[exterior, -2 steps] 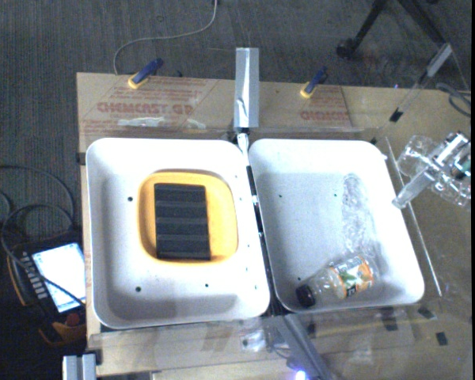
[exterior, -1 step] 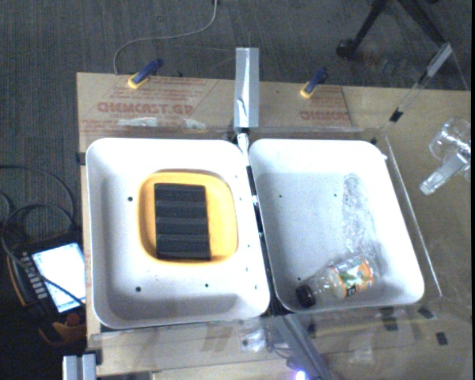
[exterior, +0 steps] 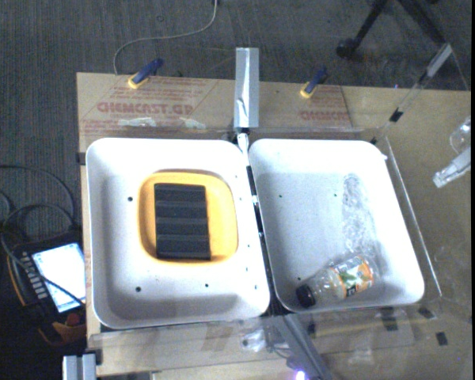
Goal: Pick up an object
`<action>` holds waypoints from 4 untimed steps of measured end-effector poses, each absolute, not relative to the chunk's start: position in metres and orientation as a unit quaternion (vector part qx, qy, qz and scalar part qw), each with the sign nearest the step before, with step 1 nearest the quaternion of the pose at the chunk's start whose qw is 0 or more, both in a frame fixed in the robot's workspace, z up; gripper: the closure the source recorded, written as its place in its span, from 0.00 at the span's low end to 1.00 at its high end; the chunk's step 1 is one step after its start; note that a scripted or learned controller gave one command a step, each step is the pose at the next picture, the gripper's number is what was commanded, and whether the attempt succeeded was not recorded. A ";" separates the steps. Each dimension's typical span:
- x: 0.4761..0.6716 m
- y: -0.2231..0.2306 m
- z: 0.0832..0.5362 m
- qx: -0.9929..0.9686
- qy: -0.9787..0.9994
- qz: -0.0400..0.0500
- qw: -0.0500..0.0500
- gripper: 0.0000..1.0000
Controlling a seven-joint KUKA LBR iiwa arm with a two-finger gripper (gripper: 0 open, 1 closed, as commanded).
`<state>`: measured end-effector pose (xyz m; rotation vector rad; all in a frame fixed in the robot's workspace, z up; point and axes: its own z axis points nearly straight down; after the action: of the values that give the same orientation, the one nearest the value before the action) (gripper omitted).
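White plastic forms the two shallow bins set side by side on the surface. The left bin [exterior: 111,236] holds a yellow tray [exterior: 146,220] with a black ribbed block [exterior: 181,221] lying flat on top of it, near the bin's middle. The right bin [exterior: 301,188] holds a clear plastic bottle [exterior: 338,280] lying on its side against the near wall, its dark cap pointing left and an orange label around its body. A crumpled clear wrapper [exterior: 355,212] lies just beyond the bottle. I cannot tell the tool's state from this view.
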<state>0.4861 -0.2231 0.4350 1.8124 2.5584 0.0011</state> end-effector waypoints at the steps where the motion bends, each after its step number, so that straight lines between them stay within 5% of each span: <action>1: 0.485 -0.211 0.317 0.684 0.729 0.000 -0.001 0.00; 2: 0.551 -0.223 0.226 0.683 0.731 -0.001 -0.001 0.00; 3: 0.494 -0.219 0.107 0.655 0.756 0.003 -0.002 0.00; 4: 0.512 -0.220 0.102 0.608 0.794 0.003 -0.001 0.00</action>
<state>0.5115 -0.2196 0.1016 1.9113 2.4959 0.0083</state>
